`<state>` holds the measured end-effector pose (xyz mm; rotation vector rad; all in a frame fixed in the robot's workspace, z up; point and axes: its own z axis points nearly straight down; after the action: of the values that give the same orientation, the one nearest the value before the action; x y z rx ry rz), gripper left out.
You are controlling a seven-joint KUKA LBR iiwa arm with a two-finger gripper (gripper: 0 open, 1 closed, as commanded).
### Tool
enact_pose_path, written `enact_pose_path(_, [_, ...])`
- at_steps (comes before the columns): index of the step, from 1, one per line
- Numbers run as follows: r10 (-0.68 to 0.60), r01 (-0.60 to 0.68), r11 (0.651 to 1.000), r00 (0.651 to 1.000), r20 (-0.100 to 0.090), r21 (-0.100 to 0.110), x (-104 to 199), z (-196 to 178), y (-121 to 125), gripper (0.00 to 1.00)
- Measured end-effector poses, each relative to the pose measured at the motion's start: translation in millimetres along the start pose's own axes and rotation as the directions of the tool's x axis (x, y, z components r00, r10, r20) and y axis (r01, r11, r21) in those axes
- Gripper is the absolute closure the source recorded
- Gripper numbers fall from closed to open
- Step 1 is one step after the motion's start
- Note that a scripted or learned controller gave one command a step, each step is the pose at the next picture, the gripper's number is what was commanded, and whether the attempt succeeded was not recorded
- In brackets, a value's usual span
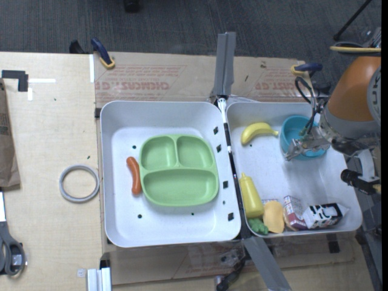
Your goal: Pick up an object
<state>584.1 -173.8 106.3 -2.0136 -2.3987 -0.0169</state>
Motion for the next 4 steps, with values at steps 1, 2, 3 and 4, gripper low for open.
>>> enact_pose_path(1, [-0.062, 0.062, 0.998, 0.998, 0.016, -0.012, 5, 10, -24, 1.00])
enact_pose_path(2, [-0.006, 0.006, 1.000, 1.000, 0.014, 0.007, 42, -72, 15, 1.00])
enact_pose_path(3, [0.203, -0.203, 0.979, 0.979, 0.015, 0.005, 113, -81, -82, 1.00])
enact_pose_path(4, [-0.084, 0.084, 0.996, 0.996, 0.014, 0.010, 124, -136, -46, 1.00])
